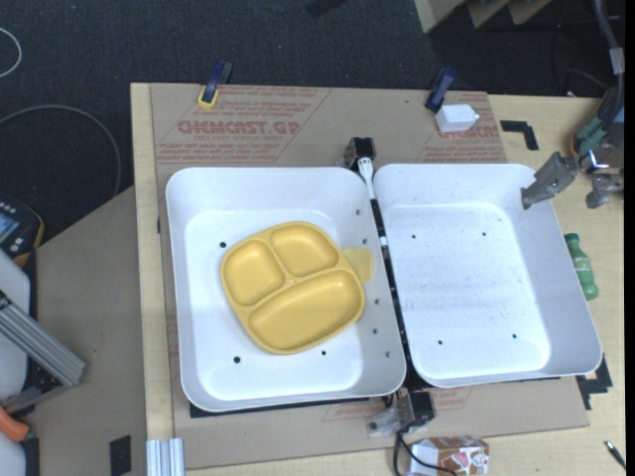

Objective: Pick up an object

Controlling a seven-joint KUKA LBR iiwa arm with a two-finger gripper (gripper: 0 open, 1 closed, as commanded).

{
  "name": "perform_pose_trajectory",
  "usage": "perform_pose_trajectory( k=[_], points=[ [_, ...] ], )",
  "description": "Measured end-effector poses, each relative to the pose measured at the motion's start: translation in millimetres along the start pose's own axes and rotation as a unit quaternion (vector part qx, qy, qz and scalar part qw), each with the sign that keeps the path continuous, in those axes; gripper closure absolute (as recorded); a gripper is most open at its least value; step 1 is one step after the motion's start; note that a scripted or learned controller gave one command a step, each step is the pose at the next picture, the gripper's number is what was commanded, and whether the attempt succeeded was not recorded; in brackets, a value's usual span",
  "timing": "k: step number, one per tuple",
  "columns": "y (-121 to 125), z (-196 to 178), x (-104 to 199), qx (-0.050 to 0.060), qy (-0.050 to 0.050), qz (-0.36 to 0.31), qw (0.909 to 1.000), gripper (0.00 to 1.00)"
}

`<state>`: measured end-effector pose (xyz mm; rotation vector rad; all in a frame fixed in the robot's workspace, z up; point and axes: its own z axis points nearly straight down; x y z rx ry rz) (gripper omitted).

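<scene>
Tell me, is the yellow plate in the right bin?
No, the yellow plate lies in the left bin, while the tool is at the right bin's far right edge.

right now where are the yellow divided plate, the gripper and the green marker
yellow divided plate [294, 286], camera view, on the ridge where its compartments meet
gripper [571, 184], camera view, midway between its two fingertips
green marker [582, 265], camera view, on the middle of its barrel

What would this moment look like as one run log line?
phase: approach | gripper: open, over right bin far-right rim, holding nothing | target: yellow divided plate in left bin | pick: not yet done
</scene>
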<state>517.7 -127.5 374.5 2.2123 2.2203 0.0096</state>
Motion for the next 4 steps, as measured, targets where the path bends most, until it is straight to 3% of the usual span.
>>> perform_pose_trajectory(
  k=[1, 2, 3, 4],
  points=[
    [-39, -44, 42, 0.002, 0.000, -0.001, 1.0000, 0.00],
    [-36, -53, 40, 0.001, -0.001, 0.001, 1.0000, 1.00],
    [-29, -10, 110, 0.007, 0.001, -0.002, 1.0000, 1.00],
    [-38, 0, 181, 0.007, 0.001, -0.003, 1.0000, 1.00]
  ],
)
